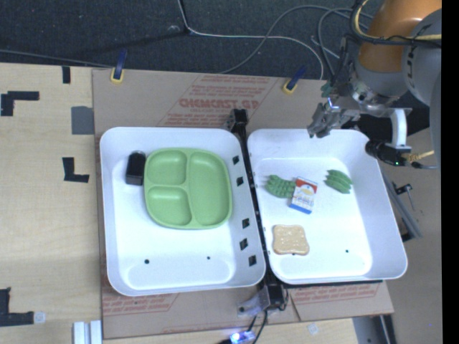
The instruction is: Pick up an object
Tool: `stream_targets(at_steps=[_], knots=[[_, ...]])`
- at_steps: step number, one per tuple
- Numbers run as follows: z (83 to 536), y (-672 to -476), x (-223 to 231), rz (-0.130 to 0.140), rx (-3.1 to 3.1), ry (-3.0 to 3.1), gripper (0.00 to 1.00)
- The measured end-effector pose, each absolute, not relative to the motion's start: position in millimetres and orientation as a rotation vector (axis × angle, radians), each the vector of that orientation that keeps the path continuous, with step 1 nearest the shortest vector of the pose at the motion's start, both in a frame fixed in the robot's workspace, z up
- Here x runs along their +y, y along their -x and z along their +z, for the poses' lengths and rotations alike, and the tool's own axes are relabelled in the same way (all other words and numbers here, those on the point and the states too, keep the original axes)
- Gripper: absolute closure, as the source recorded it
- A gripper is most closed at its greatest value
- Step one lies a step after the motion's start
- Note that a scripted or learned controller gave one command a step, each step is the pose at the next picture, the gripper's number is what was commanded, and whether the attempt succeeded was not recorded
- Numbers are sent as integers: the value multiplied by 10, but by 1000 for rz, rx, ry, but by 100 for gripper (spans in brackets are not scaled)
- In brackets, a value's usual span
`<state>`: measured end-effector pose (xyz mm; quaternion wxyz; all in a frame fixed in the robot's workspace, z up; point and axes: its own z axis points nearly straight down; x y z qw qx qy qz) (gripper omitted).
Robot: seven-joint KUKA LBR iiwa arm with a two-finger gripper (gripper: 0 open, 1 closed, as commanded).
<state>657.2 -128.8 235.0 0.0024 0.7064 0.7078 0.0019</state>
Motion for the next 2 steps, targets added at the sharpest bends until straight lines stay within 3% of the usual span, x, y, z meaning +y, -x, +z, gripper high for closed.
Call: stream_targets(at_steps=[1,2], knots=[[2539,-6578,-1281,2,2223,-2219,100],[2458,-6371,-912,-3,2226,-2219,100]])
